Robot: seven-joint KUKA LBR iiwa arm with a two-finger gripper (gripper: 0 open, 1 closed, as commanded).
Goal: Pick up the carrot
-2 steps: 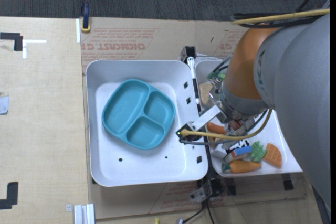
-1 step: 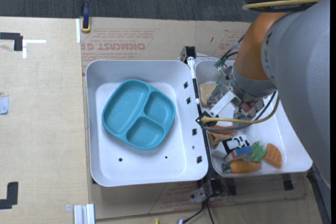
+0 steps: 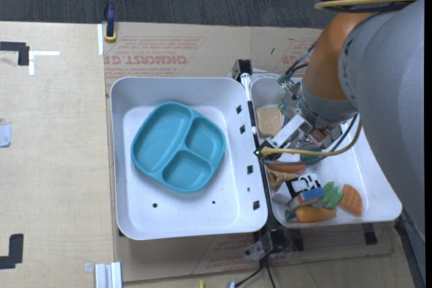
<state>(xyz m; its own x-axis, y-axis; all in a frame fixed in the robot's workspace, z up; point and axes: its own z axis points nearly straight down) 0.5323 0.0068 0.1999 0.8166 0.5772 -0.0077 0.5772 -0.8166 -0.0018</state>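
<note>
The carrot is a short orange piece with a green leafy top. It lies at the near right corner of the right bin. My gripper hangs over the middle of that bin, up and to the left of the carrot and apart from it. The grey wrist and the orange band cover most of it.
The left bin holds a blue divided plate. In the right bin a tan bread slice lies at the far left. A black-and-white box, a small blue piece and an orange oval thing crowd just left of the carrot.
</note>
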